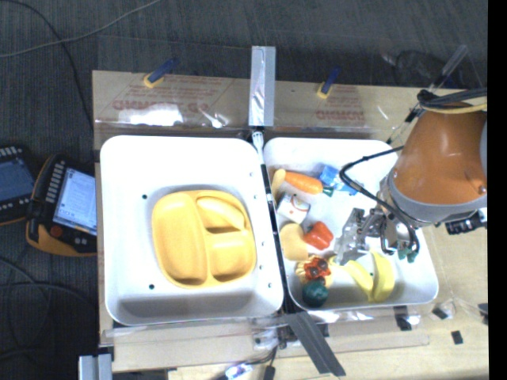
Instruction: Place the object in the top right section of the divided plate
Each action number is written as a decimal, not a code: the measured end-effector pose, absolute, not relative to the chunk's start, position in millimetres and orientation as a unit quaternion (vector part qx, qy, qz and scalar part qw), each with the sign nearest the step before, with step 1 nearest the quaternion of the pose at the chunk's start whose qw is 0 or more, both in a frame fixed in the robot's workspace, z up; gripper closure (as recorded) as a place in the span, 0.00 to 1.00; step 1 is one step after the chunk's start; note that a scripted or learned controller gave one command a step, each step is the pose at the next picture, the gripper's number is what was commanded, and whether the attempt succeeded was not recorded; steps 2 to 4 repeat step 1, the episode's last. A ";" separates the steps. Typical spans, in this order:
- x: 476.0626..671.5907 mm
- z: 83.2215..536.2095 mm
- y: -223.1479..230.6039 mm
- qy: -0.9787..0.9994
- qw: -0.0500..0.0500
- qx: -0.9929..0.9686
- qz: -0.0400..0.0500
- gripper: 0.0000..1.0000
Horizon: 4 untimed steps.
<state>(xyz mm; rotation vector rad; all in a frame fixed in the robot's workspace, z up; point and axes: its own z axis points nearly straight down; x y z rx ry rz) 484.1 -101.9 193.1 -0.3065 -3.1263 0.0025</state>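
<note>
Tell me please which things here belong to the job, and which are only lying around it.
For the job:
- divided plate, yellow, in the left bin
- gripper, over the right bin among the toys

Lying about:
- carrot
- banana
- red pepper
- blue piece
- handheld pendant, left of the bench

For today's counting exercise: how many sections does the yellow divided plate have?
3. The yellow divided plate in the left bin has one large section on its left side and two smaller sections on its right, one upper and one lower.
</note>
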 end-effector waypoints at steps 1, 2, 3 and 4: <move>484.0 177.0 -109.9 -1.000 0.001 -0.016 0.000 1.00; 484.0 177.0 -109.9 -1.000 0.001 -0.016 0.000 1.00; 484.0 177.0 -109.9 -1.000 0.001 -0.016 0.000 1.00; 484.0 177.0 -109.9 -1.000 0.001 -0.016 0.000 1.00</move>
